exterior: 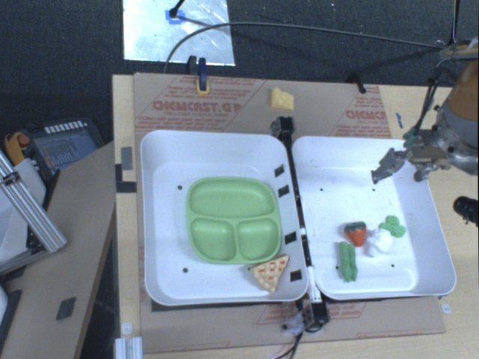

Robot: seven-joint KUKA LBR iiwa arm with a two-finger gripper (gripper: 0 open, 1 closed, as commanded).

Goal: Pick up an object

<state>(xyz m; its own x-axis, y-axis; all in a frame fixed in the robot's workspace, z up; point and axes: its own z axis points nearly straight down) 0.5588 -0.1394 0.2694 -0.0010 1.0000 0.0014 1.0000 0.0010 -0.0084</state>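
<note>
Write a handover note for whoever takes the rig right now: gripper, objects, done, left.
Gripper: above the upper right part of the right bin, holding nothing visible; finger state unclear.
Right bin, near its front: orange and red toy, green and white toy, green stick-shaped toy, clustered together.
Left bin: green divided plate in the middle, pizza slice toy at the plate's front right corner.
Yellow block on the board behind the bins.
Done: nothing picked.
Left: descend on one object, grasp, lift.

A yellow block (282, 99) lies on the bench beyond the bins, near a blue-and-yellow clamp (201, 75).
</note>
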